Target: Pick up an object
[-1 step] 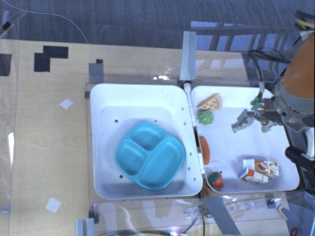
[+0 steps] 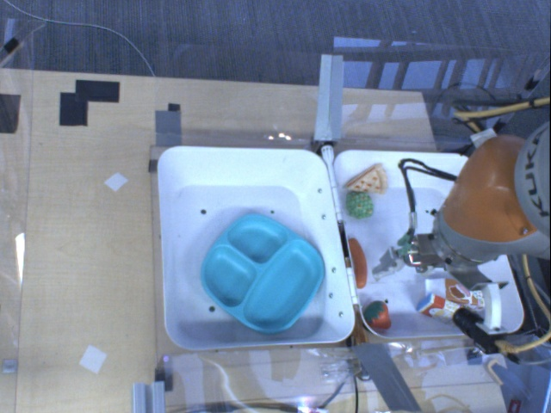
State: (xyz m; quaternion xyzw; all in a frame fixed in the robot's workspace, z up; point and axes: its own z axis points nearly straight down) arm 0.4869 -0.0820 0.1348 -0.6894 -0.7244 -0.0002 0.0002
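Note:
My gripper hangs over the middle of the right bin, below the arm's orange band, and nothing shows in its grasp. An orange-red sausage lies just to its left against the bin's left wall. A red fruit with a green top sits below the gripper near the front wall. A green knobbly ball and a tan wedge lie toward the back left. A small white and orange carton lies at the front right, partly under the arm.
The left bin holds a blue divided plate. A metal post stands behind the wall between the bins. Cables run along the bench's right side.

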